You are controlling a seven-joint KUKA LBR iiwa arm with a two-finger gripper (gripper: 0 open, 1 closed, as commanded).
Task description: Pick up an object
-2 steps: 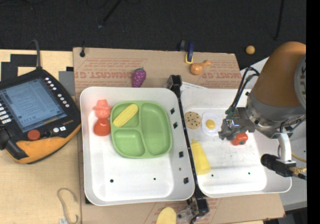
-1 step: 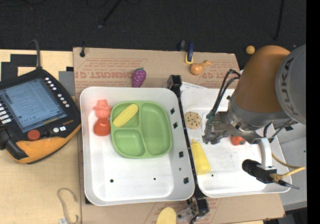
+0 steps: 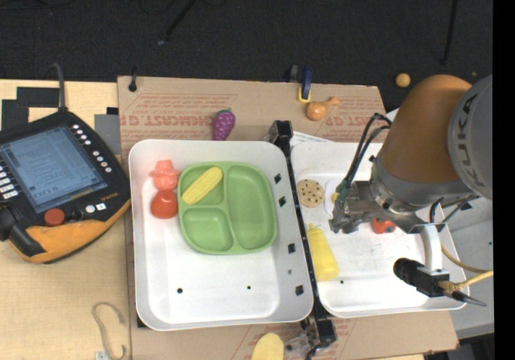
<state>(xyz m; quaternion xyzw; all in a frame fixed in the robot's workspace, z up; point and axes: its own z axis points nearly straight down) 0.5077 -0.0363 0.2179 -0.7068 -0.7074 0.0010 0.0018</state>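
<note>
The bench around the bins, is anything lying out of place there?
Yes. Purple grapes and an orange pear-shaped toy lie on the cardboard behind the bins, and a yellow toy sits at the front edge.

Dark floor (image 3: 241, 12), perhaps carpet, behind a pale wooden bench (image 3: 48, 302) under cardboard (image 3: 185, 109).

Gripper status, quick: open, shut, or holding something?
Gripper: low over the right bin, near the cookie and a red object; open, shut or holding anything cannot be told from this angle.
</note>
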